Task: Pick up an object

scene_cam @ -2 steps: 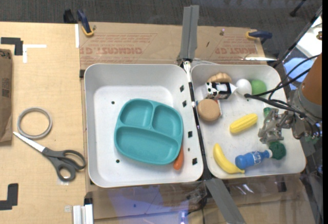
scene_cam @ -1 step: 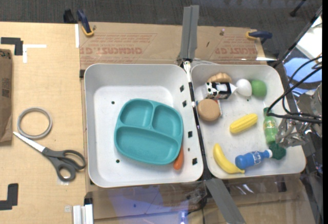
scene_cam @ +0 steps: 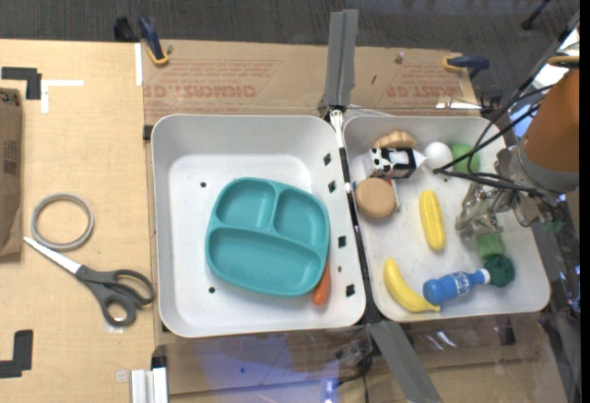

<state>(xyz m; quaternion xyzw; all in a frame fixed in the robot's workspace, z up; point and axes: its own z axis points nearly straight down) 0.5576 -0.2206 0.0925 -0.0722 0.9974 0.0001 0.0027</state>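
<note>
Broccoli (scene_cam: pixel 499 269), a soft, light toy, lies just below your pincer (scene_cam: pixel 479 219) in the right bin (scene_cam: pixel 530 300); take it across the bushy crown. Whether the pincer stands apart or together, you cannot tell. Corn (scene_cam: pixel 431 219) lies just left.

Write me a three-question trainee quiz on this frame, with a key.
1. True or false: the teal divided plate lies in the left bin.
2. Which item lies nearest the gripper? A) scissors B) green toy C) tape roll
3. Fill in: the blue bottle lies beside the yellow ____ in the right bin.

Key: 1 true. 2 B. 3 banana.
</note>
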